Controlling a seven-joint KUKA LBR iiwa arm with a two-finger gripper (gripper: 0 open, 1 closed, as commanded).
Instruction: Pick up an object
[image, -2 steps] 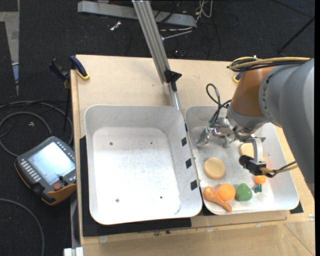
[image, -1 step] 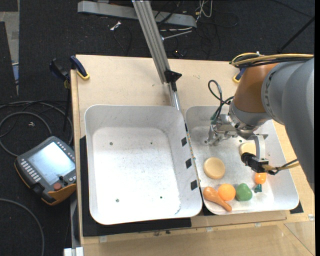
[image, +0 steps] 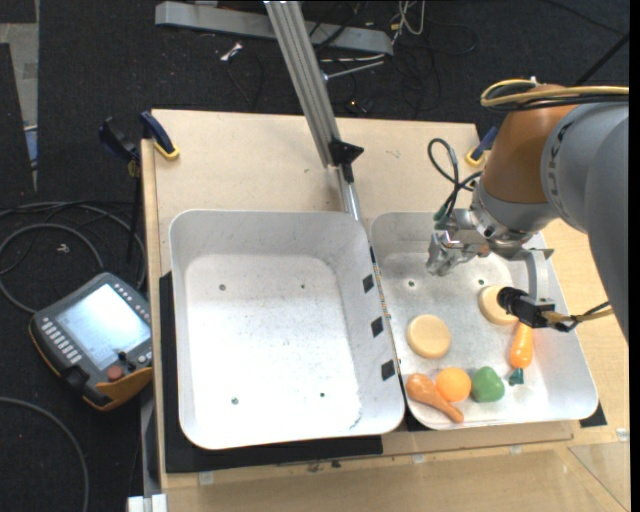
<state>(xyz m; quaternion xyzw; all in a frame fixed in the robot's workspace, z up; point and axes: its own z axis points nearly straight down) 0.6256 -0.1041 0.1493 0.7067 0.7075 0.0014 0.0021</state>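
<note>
My gripper hangs over the back left part of the right bin, above bare bin floor. A round cream disc lies in front of it, well apart. A second cream piece lies to the right, partly behind a black cable clip. An orange carrot lies near the bin's right side. Along the front edge sit an orange gourd-shaped piece, an orange ball and a green piece, close together. I see nothing in the gripper.
The left bin lies beside the right one, with a raised divider between them. A slanted metal pole stands behind the bins. The arm's grey and orange body overhangs the right bin's back right. A teach pendant lies off the bench at left.
</note>
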